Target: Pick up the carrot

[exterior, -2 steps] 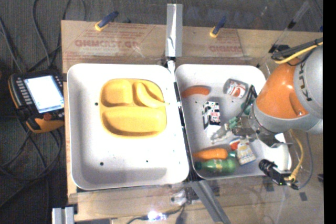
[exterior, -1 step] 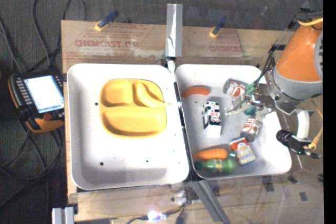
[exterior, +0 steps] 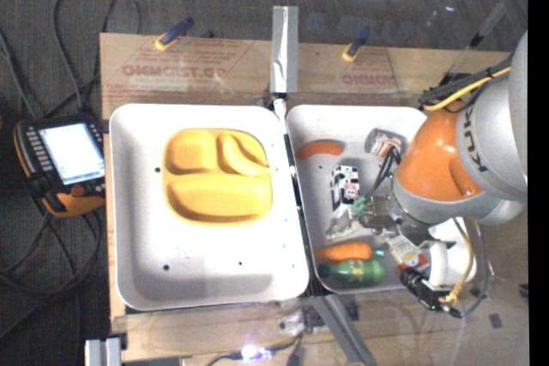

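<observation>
In the camera view, the carrot (exterior: pixel 345 252) lies in the right bin (exterior: pixel 302 184) near its front wall, just behind a green bottle (exterior: pixel 356 272). It looks like a light, stiff, smooth toy, best pinched across its thick middle. The claw (exterior: pixel 371 214) hangs just above and right of it; its opening cannot be told.

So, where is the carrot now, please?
The carrot lies in the right bin, near its front edge, just above the green bottle. The gripper is just above and to its right.
</observation>
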